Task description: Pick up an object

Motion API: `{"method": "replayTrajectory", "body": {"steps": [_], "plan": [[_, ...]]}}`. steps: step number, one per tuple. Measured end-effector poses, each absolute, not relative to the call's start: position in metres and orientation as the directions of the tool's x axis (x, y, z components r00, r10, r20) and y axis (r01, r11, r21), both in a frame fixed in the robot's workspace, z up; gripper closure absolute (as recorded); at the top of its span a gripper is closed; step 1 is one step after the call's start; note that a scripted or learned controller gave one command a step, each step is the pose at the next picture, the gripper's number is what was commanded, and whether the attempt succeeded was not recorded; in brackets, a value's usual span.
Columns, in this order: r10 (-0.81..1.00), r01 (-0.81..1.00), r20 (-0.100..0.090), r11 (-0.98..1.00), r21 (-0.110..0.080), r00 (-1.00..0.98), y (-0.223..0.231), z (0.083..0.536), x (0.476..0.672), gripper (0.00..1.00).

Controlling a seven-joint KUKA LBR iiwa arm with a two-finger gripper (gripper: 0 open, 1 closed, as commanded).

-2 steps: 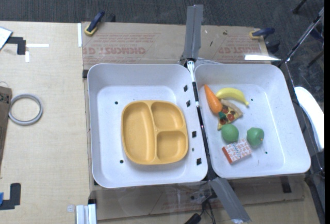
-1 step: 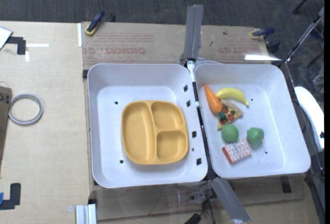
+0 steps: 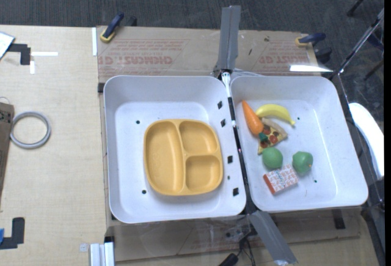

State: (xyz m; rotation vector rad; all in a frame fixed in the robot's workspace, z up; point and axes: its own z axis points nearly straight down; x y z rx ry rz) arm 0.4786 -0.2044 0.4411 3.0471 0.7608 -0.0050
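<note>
Left white bin (image 3: 116, 136) holding a yellow divided plate (image 3: 182, 156), right white bin (image 3: 342, 136) with carrot (image 3: 251, 118) touching banana (image 3: 275, 113), pizza slice toy (image 3: 272, 136), two green fruits (image 3: 273, 158), small red-white box (image 3: 281, 180), gripper state cannot be told.

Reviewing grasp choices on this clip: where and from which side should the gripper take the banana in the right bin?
Probably from above, across the middle of the banana, fingers spanning its narrow width. It lies flat and curved; the carrot crowds its left end.
</note>
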Motion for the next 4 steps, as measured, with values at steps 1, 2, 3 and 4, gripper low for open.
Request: {"method": "replayTrajectory", "body": {"steps": [1,2,3,4], "plan": [[0.203,0.203,-0.005,-0.979,0.000,0.979,-0.222,0.440,0.478,1.00],[0.706,0.706,-0.004,-0.708,-0.004,0.708,-0.222,0.440,0.478,1.00],[0.297,0.297,-0.004,-0.955,0.000,0.955,-0.204,0.441,0.479,1.00],[0.400,0.400,-0.005,-0.916,-0.002,0.916,-0.161,0.405,0.478,1.00]]}}
